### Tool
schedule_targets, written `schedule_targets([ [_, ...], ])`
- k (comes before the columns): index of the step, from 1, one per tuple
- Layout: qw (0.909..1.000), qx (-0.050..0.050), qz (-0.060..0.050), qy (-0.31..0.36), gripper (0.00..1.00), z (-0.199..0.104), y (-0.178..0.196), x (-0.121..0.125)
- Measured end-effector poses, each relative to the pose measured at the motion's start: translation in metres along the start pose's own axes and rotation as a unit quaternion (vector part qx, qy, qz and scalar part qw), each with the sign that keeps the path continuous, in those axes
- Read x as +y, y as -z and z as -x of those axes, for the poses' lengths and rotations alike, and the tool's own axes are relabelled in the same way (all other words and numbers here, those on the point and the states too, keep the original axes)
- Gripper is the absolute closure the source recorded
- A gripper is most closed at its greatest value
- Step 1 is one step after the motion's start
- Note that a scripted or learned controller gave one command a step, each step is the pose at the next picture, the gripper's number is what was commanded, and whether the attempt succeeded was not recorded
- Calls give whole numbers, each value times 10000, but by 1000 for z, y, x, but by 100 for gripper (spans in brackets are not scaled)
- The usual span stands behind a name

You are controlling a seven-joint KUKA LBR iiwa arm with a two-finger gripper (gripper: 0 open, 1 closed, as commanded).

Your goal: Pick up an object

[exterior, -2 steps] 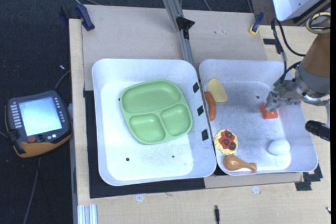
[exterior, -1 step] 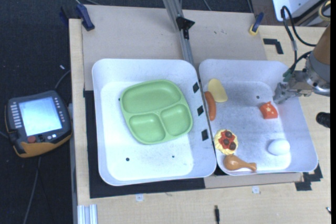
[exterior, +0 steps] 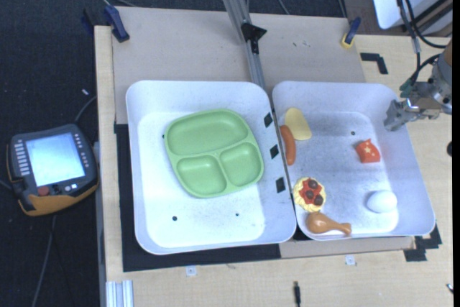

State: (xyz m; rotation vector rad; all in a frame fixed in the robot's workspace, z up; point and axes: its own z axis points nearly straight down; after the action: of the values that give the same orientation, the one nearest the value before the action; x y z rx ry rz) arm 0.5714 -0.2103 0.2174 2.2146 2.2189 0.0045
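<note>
Two shallow white bins are seen side by side on the counter [exterior: 180, 39]. The left bin [exterior: 147, 176] is occupied by a green divided plate [exterior: 213, 152], laid flat with its three compartments facing up. The right bin [exterior: 410, 154] is strewn with small toy foods. A yellow piece [exterior: 297, 124] and an orange-red sausage [exterior: 289, 144] are placed at its left wall, the sausage just beside the yellow piece. A small pizza slice [exterior: 310, 193] with dark toppings is found lower down, and a brown drumstick [exterior: 328, 225] is laid just below it, near the front wall. A white egg [exterior: 381, 201] is set toward the front right corner, and a red piece [exterior: 368, 151] lies well apart from it, near the bin's middle right.

The gripper [exterior: 399, 115] is held over the right rim of the right bin, apart from every object. Nothing is seen between its fingers; whether they are apart or together cannot be told.

A teach pendant [exterior: 50, 167] is rested on the dark floor to the left of the counter.
</note>
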Motion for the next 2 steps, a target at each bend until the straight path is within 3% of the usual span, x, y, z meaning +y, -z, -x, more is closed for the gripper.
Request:
schedule_targets([
  [1,10000,4,-8,-2,100,0,24,1],
  [2,10000,27,-35,20,100,-54,33,-5],
])
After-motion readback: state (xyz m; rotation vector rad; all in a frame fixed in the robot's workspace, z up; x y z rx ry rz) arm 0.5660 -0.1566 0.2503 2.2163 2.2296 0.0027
